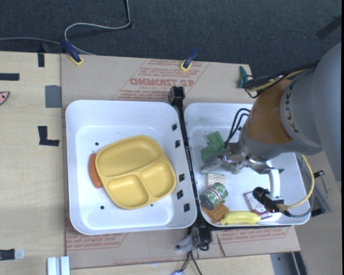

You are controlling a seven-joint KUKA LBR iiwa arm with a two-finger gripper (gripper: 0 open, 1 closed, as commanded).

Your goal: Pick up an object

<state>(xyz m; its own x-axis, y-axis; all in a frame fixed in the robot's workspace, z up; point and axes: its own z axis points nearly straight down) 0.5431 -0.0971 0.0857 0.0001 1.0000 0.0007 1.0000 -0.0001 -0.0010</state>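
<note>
- Two white bins are seen side by side on a brown cardboard sheet (160,82).
- The left bin (80,153) holds a yellow plate (136,171) with three parts.
- An orange thing (94,171) is tucked under the left edge of the yellow plate.
- The grey arm (309,113) with its orange band (266,119) is reached into the right bin (292,211) from the right.
- The gripper (221,160) is seen low in the right bin, near the bin's left wall.
- A green object (212,145) lies just beside the gripper, maybe touching it.
- It cannot be told if the gripper is spread or squeezed, or if anything is grasped.
- A small can (215,195) with a green and white label lies below the gripper.
- A yellow banana (242,217) is laid along the front wall of the right bin.
- A brown piece (218,212) is found between the can and the banana.
- A small red and white packet (255,202) lies near the banana.
</note>
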